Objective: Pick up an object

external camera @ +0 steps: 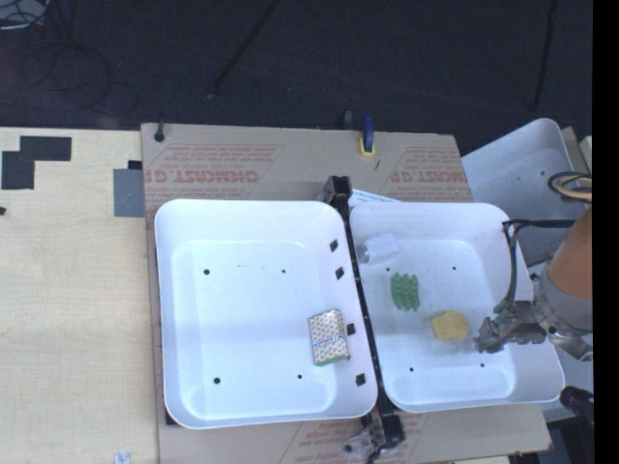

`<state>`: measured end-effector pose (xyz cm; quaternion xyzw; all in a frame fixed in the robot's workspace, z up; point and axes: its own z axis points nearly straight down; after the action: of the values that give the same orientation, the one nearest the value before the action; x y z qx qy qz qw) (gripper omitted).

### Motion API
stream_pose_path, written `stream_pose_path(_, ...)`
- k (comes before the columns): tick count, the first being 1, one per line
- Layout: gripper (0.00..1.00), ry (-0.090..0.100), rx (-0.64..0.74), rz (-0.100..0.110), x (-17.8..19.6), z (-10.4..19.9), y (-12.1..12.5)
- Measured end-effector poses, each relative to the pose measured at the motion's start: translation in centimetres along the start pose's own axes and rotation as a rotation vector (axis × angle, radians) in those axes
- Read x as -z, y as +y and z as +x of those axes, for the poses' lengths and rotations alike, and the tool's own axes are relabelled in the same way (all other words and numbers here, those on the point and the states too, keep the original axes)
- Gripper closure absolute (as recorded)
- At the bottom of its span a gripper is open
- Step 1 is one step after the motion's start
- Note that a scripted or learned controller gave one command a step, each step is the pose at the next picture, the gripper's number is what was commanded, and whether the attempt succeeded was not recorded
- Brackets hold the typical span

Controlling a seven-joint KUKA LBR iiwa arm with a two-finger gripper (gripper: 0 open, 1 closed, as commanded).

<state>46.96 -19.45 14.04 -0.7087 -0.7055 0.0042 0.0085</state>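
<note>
Gripper (pixel 495 337) sits low at the right of the frame, inside the right bin (pixel 484 394), over its right-hand floor near the right wall. Whether it is released or clenched cannot be told; the tip is small and dark against the bin, and nothing is seen held in it. Arm (pixel 571 278) enters from the right edge, orange band above the wrist. A yellow piece (pixel 450 326) lies on the bin floor just left of the gripper, close to it; contact cannot be judged. A green block (pixel 405 291) lies up and to the left of the yellow piece, apart from it. A pale, clear-looking item (pixel 379 248) rests near the upper left corner of the same bin, beside the divider. In the left bin (pixel 184 356), a patterned card (pixel 329 336) lies tilted near the lower right, close to the divider. Both bins sit on a cardboard sheet (pixel 242 167) on the bench (pixel 68 307).
</note>
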Motion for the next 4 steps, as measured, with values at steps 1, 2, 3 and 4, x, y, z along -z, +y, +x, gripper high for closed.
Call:
stream_pose_path(1,1.0,-0.012,0.003,-0.03,14.3,-2.1,0.5)
stream_pose_path(2,1.0,-0.003,0.012,-0.015,14.9,6.5,0.4)
stream_pose_path(3,1.0,-0.006,0.01,-0.021,21.0,10.8,0.3)
stream_pose_path(4,1.0,-0.006,0.01,-0.021,26.3,14.2,0.1)
